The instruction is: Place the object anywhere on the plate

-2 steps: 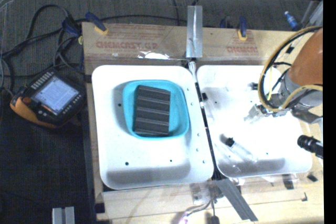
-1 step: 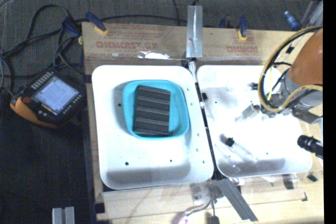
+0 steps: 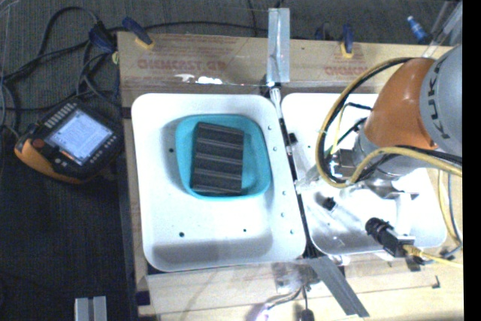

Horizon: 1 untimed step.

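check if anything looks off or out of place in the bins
Nothing stands out. The dark ridged block lies flat and centred on the blue plate in the left bin, slightly rotated. The arm hangs over the right bin.

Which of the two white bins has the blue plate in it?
The left bin holds the blue plate, which has a dark ridged block lying on it. The right bin has the robot arm over it instead.
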Each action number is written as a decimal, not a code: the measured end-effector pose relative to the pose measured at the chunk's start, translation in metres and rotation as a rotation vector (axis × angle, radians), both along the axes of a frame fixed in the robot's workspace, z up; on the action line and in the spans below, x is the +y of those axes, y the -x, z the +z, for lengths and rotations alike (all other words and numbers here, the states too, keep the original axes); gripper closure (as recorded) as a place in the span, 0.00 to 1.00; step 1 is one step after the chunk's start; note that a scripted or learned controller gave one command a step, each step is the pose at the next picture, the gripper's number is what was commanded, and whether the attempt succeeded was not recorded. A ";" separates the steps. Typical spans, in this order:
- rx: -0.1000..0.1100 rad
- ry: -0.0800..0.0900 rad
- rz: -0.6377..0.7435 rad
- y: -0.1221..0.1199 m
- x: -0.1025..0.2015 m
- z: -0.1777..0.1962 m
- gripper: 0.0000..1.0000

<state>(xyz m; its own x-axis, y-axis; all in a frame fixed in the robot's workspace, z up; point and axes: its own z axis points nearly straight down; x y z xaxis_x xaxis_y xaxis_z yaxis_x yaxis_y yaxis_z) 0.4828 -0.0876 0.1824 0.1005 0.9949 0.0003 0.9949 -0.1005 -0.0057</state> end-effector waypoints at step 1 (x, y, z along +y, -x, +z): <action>-0.002 0.001 0.164 0.000 -0.047 0.049 0.00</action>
<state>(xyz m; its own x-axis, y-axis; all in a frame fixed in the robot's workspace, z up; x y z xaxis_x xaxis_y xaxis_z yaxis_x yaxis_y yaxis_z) 0.4833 -0.1342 0.2313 -0.0633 0.9980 -0.0004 0.9980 0.0633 -0.0032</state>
